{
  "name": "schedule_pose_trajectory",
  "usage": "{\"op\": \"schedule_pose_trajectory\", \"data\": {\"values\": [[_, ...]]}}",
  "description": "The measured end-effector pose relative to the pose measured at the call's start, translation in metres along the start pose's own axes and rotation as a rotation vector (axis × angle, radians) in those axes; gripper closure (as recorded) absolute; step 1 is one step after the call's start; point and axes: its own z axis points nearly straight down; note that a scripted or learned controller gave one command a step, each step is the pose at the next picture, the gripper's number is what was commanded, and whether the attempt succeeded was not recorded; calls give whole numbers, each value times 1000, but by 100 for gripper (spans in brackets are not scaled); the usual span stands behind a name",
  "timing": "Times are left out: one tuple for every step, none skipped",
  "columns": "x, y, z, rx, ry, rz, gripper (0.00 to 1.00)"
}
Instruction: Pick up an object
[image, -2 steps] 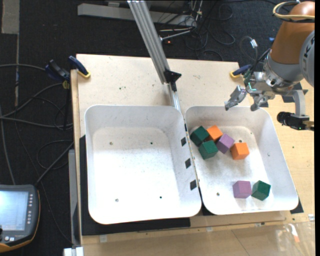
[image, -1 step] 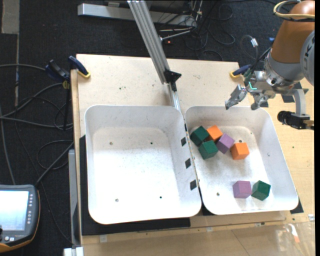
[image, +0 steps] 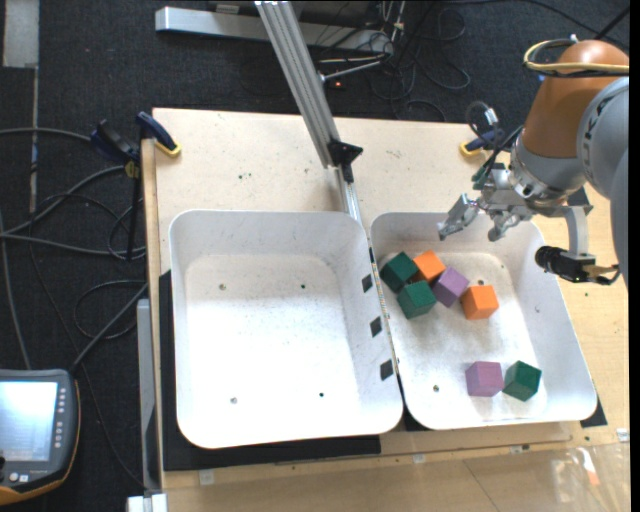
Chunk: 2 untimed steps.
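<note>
White plastic, two shallow bins side by side on a pale speckled bench (image: 260, 160). Nearest the camera, at the bottom left corner, a grey pendant (image: 35, 425) with a lit screen, resting off the bench on dark floor.

Left bin (image: 200, 240): bare white floor, a few dark specks.

Right bin (image: 560, 330) holds all seven cubes. Near end: purple cube (image: 484, 378) and green cube (image: 523, 380), just beside each other, maybe touching. Further up, a lone orange cube (image: 480, 300), a little apart from the main cluster. The cluster sits toward the bin's left wall: green cube (image: 417, 297) nearest, second purple cube (image: 451, 285) tilted against it, second orange cube (image: 429, 265) behind, third green cube (image: 399, 269) on the far left. These four touch or nearly touch.

Far end of the right bin: gripper (image: 478, 222) hangs over the far rim, above and beyond the cluster. Jaws spread, one finger (image: 455, 222) pointing left, nothing between them. No cube touched.

Behind the gripper, the arm (image: 575, 110): grey with an orange band, coming in from the right.

Far bench edge: yellow-and-blue clamps at the left corner (image: 158, 135) and the right corner (image: 478, 130). A metal pole (image: 305, 90) slants from the top down to the gap between the bins. Cables across dark floor beyond.
</note>
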Motion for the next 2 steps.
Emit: {"op": "schedule_pose_trajectory", "data": {"values": [[10, 0, 55, -9, 1, -2, 0], [11, 2, 80, -10, 0, -4, 0]]}}
